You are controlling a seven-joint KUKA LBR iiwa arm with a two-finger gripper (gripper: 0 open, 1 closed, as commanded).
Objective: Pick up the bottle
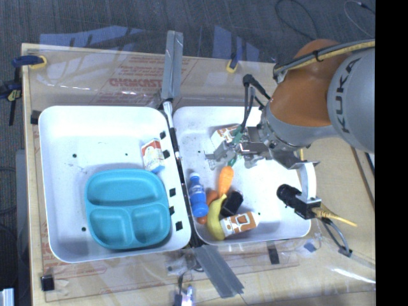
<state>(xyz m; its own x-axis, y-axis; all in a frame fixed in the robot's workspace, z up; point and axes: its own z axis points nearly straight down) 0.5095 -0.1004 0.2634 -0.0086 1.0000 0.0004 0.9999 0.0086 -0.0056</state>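
A blue bottle [198, 198] with a pale cap lies against the left wall of the right bin [280, 234], its cap pointing to the far side. My gripper [233, 152] hangs over the middle of that bin, above and to the right of the bottle and just beyond the top of an orange carrot [225, 178]. It stands apart from the bottle, and I see nothing held in it.
Beside the bottle lie a banana [215, 220], a black object [231, 203] and a small brown carton [240, 222]. A packet [225, 133] lies at the back of the right bin. The left bin [64, 145] holds a blue divided tray [127, 208] and a small red-and-white container [152, 154].
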